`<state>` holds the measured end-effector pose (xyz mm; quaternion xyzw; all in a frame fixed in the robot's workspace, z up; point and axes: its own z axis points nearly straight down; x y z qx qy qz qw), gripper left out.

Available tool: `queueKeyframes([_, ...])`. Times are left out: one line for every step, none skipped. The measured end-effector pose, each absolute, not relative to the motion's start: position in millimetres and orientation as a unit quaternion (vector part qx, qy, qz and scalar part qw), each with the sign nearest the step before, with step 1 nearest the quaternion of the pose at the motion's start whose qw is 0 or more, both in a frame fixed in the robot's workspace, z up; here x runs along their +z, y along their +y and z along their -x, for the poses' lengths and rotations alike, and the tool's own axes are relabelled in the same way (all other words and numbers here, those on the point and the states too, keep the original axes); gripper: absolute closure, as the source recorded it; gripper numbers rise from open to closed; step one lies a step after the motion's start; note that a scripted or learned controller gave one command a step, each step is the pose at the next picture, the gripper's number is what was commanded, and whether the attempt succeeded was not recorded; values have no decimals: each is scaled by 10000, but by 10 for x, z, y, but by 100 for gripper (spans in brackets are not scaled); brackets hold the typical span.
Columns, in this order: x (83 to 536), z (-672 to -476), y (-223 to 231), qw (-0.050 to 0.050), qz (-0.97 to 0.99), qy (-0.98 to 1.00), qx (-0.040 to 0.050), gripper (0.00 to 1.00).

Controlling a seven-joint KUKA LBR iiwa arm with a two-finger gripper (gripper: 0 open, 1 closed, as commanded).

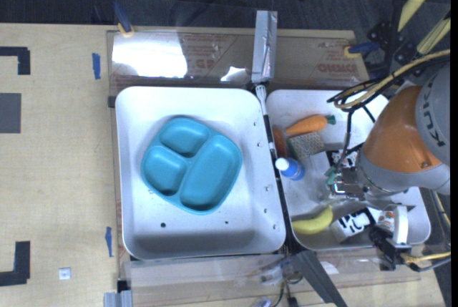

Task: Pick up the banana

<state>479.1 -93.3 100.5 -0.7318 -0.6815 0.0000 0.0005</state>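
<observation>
The yellow banana (313, 222) lies at the near left corner of the right bin (422, 227), close to the front wall. My gripper (350, 216) hangs low over that bin just to the right of the banana, under the grey wrist and orange band. The banana's right end sits next to the gripper's black and white parts, and I cannot make out whether they touch.
An orange carrot (306, 125), a grey block (308, 145) and a small white bottle with a blue cap (289, 169) lie at the back left of the right bin. The left bin (136, 227) holds a blue divided plate (191, 163). Cables loop above the arm.
</observation>
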Motion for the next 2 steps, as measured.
queueKeyframes([1838, -4794, -545, 3, 7870, -6170, 7, 100])
queueKeyframes([1995, -4798, -348, -8, 7694, -6387, 0, 100])
